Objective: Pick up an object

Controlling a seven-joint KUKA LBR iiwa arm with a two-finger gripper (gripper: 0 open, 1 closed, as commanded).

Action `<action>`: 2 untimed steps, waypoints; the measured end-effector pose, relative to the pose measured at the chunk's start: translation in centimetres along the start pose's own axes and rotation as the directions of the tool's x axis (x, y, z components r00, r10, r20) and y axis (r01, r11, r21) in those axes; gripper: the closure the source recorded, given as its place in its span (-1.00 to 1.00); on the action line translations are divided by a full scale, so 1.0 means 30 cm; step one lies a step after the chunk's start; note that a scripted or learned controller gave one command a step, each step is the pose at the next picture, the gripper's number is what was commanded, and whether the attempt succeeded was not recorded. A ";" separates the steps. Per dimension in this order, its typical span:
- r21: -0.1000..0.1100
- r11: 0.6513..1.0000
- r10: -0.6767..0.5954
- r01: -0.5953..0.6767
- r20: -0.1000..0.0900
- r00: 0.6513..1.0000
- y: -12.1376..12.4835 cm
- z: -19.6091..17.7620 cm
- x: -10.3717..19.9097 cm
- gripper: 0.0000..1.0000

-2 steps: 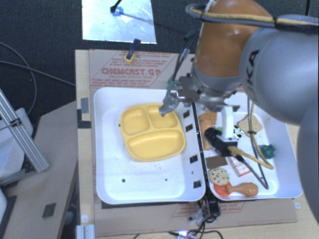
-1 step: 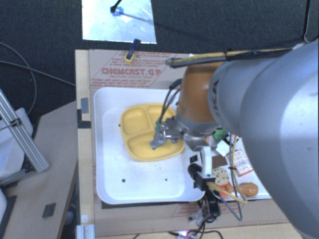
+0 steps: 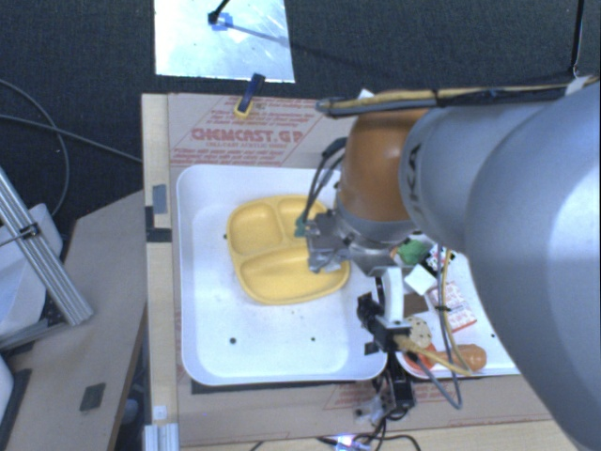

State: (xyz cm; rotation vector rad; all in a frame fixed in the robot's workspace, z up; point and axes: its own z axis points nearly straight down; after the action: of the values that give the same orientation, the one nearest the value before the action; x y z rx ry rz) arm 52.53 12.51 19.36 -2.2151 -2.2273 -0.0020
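Note:
A yellow divided plate (image 3: 272, 252) lies in the left white bin (image 3: 263, 355), towards its back right. My gripper (image 3: 322, 252) hangs low over the plate's right edge, close to it or touching it; the wrist hides the contact. Nothing is visibly held.
The big grey arm covers most of the right bin (image 3: 498, 365). Around it show a green object (image 3: 410, 250), a white and red packet (image 3: 453, 306), a speckled round item (image 3: 418, 331) and an orange-brown piece (image 3: 467, 355). Cardboard (image 3: 235, 134) lies under the bins.

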 end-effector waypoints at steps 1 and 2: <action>-0.002 1.000 0.000 0.000 0.000 1.000 0.093 0.006 0.013 1.00; 0.004 1.000 0.009 -0.009 0.002 1.000 -0.074 0.033 -0.144 1.00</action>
State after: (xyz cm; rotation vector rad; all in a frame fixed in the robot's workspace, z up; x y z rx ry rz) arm 50.33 8.19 18.35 -2.2239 -2.2164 0.0049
